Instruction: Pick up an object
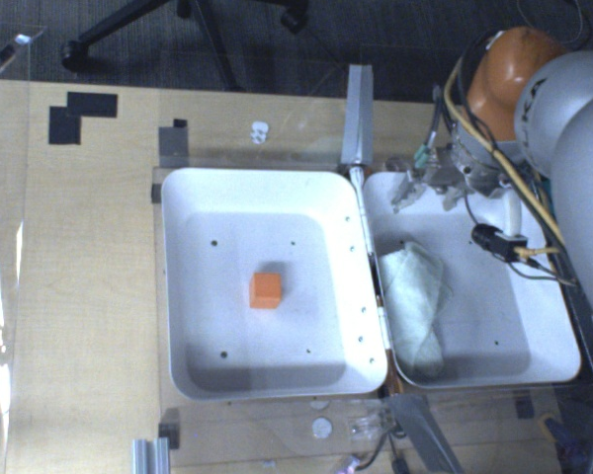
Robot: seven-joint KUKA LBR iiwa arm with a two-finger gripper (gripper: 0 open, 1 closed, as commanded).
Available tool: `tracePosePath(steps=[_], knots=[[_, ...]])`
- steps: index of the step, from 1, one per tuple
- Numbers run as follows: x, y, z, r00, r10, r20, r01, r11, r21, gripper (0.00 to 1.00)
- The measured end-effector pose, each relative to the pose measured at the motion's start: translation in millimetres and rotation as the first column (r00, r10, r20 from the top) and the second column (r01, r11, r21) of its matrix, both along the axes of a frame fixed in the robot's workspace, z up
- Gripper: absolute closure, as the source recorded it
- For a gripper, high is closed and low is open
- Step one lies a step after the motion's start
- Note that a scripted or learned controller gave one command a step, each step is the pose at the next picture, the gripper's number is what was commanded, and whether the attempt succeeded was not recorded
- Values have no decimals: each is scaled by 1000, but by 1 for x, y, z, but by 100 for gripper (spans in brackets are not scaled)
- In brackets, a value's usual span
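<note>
The gripper (407,188) is hovering over the right bin's (494,363) far left corner, and I cannot tell its state. An orange cube (266,290) is sitting mid-floor in the left bin (208,191), while a pale crumpled cloth (413,299) is lying in the right one.

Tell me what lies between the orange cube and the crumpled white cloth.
In the camera view, the adjoining bin rims separate the orange cube from the white cloth; otherwise bare bin floor.

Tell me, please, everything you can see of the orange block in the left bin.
The orange block is a small cube-like piece with flat faces and a matte look, perhaps foam or wood. It rests flat on the floor of the left bin, near its middle, apart from every wall. Nothing touches it but the bin floor; the hand is over the right bin.
</note>
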State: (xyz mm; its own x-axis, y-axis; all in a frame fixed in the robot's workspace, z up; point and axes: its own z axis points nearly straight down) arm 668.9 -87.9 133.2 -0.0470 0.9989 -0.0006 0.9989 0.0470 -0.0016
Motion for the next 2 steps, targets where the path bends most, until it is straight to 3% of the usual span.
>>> tracePosePath(steps=[1,2], knots=[[3,-16,-47,1000,-17,9,17,1000,0,0],[5,-15,-36,1000,-13,15,13,1000,-1,100]])
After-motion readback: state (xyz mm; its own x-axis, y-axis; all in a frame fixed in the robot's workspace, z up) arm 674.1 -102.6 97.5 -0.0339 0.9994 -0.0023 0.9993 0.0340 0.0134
